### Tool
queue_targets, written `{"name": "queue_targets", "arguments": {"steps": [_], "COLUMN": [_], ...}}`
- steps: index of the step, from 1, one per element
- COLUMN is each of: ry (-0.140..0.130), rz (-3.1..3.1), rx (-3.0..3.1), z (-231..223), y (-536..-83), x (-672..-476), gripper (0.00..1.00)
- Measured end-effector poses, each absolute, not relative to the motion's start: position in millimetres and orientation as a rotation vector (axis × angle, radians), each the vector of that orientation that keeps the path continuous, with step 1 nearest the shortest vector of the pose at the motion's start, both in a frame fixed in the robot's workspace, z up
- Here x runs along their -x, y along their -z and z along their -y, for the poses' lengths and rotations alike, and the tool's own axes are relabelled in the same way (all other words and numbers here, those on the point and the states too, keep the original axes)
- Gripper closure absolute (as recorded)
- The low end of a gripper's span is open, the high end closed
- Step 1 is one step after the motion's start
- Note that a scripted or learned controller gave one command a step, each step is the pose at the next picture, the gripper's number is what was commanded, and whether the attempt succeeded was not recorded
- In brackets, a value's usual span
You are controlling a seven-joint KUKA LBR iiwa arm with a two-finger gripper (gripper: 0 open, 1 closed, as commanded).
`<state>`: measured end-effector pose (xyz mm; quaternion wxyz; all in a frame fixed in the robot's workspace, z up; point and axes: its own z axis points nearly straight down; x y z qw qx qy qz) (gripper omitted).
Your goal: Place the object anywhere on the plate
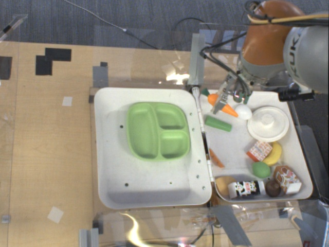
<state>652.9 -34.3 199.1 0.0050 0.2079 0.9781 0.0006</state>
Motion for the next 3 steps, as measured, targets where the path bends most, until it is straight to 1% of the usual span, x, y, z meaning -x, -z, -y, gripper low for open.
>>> {"name": "queue_targets", "arguments": {"steps": [1,2,3], "ry": [-0.008,-0.007,-0.006], "rz": [-3.062,-3.109,-3.108], "rx": [-0.688,-0.387,-0.389], "z": [-58.8,-109.6,-108.3], "y": [-185.2,-186.4,-187.2], "x": [-602.3,-656.3,-656.7], "gripper": [1.00,1.00,0.00]}}
